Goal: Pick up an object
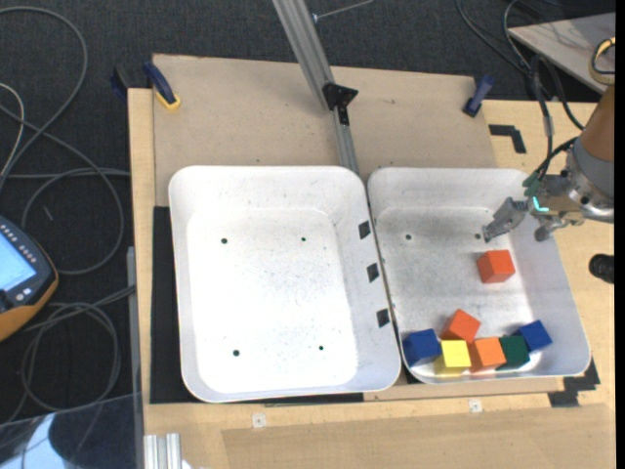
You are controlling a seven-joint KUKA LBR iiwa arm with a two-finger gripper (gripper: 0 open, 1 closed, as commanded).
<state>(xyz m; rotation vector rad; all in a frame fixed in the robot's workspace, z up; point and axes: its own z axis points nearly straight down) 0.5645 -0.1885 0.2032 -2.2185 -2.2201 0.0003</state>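
Note:
A lone orange cube [496, 265] lies in the middle of the right bin [430, 203]. Along that bin's near edge sits a cluster of cubes: blue [421, 345], yellow [455, 355], two orange [464, 323] [484, 353], green [514, 349] and another blue [534, 335]. My gripper [522, 226] hangs over the right bin's far right part, just above and behind the lone orange cube. It is open, its fingers spread apart with nothing between them.
The left bin [264, 281] lies beside the right one, with black clips along the shared wall. A metal camera post [312, 57] rises from the back of the bench. Cables and a pendant [20, 277] lie on the floor at left.

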